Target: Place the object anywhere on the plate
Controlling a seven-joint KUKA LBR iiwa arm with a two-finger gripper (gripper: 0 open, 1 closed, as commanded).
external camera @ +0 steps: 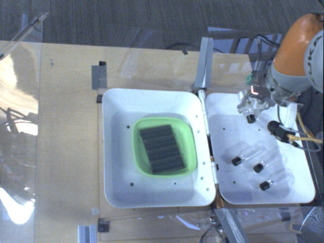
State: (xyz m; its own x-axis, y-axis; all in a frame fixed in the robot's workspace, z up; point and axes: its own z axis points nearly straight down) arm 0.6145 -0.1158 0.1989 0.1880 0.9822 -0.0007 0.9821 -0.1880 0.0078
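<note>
A green plate (138, 135) sits in the middle of the left bin (114, 146). A dark ridged block (162, 149) lies flat on it, slightly turned. Three clear small bottles with black caps lie in the right bin (223, 186): one (242, 157), a second (264, 164) and a third (273, 181). My gripper (251, 106) hangs over the far left part of the right bin, above its rim. A small black cap (250, 118) shows just below the gripper; whether it belongs to a held bottle is unclear.
A grey metal post (204, 65) stands behind the seam between the two bins. A black connector with yellow cable (279, 130) dangles off the arm over the right bin. Wooden bench top stretches out to the left.
</note>
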